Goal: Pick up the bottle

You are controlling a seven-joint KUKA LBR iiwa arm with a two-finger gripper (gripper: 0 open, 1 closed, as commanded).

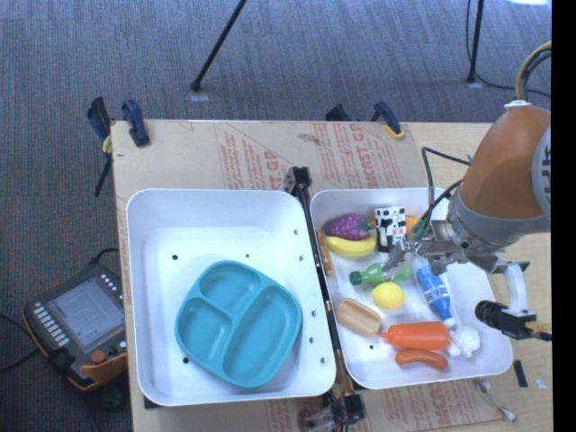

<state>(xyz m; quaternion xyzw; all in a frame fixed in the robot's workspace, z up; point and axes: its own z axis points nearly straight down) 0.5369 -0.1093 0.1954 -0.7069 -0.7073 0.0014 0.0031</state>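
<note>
A: Where is the bottle [436,293]?
B: In the right bin [477,364], lying flat beside the lemon [388,295], its blue label up, above the carrot [418,335].
A: And the tool [416,253]?
B: It hovers at the bottle's upper end, near the green bottle [380,275]. Released or clenched, I cannot tell.
A: The left bin [153,241]?
B: It carries 1 blue plate [238,324].

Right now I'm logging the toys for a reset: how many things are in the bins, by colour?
Blue: 2, plate, bottle
Yellow: 2, banana, lemon
Orange: 2, carrot, sausage
Green: 1, green bottle
Purple: 1, grapes
Tan: 1, hot dog
Black-and-white: 1, cube
Total: 10
</note>
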